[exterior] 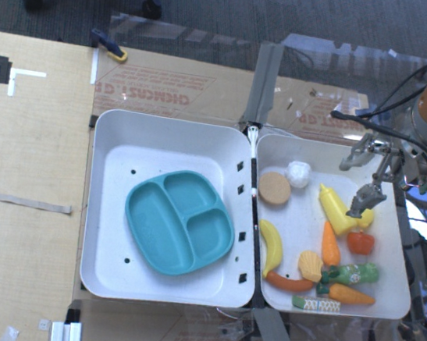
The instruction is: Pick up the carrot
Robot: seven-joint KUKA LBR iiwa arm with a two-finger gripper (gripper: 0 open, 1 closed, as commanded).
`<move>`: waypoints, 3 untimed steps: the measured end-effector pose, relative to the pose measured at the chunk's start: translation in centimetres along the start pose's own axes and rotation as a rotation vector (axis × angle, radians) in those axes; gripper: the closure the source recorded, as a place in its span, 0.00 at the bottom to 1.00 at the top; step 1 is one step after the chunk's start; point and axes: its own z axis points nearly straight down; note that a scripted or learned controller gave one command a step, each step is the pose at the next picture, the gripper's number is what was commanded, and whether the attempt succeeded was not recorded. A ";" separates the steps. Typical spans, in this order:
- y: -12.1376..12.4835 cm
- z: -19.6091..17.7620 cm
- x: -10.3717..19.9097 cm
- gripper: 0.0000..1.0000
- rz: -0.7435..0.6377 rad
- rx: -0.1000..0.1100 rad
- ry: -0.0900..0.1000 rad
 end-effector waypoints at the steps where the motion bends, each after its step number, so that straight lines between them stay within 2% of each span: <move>1: -5.1 15.3 2.6 0.00 -0.118 0.000 0.001; 2: 0.5 16.7 6.8 0.00 -0.170 -0.001 -0.002; 3: 2.8 16.3 7.9 0.00 0.004 0.003 -0.021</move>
